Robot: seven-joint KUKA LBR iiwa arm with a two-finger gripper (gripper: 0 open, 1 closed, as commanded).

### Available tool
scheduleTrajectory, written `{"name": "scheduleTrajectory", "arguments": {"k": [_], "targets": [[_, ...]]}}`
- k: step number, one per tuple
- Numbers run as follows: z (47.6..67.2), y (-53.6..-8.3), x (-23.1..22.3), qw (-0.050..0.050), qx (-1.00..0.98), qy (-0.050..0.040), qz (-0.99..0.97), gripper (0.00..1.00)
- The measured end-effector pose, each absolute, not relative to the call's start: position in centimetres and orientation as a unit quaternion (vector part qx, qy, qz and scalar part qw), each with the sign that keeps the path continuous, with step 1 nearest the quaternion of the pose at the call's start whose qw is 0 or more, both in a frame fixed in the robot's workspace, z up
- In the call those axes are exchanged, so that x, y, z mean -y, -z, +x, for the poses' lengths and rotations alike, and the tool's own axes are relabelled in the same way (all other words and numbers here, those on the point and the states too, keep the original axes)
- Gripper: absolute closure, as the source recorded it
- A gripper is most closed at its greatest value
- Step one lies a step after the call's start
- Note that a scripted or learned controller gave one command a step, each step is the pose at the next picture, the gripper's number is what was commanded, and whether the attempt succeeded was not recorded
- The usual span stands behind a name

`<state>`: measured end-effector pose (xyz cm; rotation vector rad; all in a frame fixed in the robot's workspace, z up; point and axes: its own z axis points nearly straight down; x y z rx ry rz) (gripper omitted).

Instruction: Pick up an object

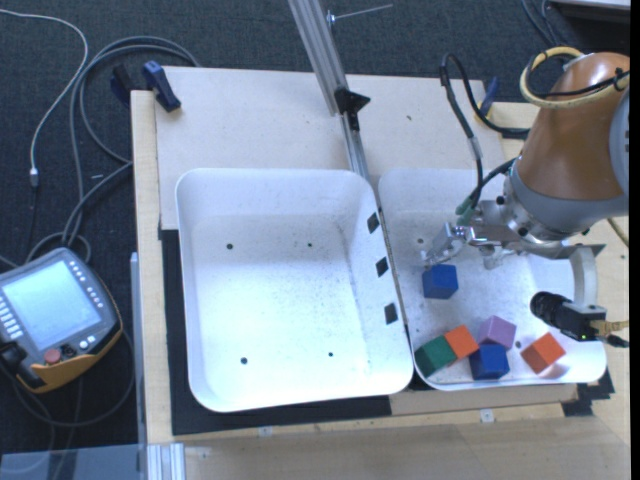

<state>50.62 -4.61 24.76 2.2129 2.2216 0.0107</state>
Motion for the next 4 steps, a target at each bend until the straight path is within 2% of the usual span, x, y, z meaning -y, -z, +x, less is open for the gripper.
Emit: {"name": "scheduleTrajectory", "arguments": {"k": [1,2,3,4], "targets": [[49.2,-12.1,8.9,-0.004,-0.706,0.0031,0.708,0.0],[58.0,-9.9,9.4,0.002,-0.708,-0.0013,0.706,0.0],[53.1,-9.9,8.5,-0.003,-0.707,0.0012,0.707,0.0],[57.1,-10.0,8.3,0.002,-0.708,-0.0011,0.706,0.0]]}}
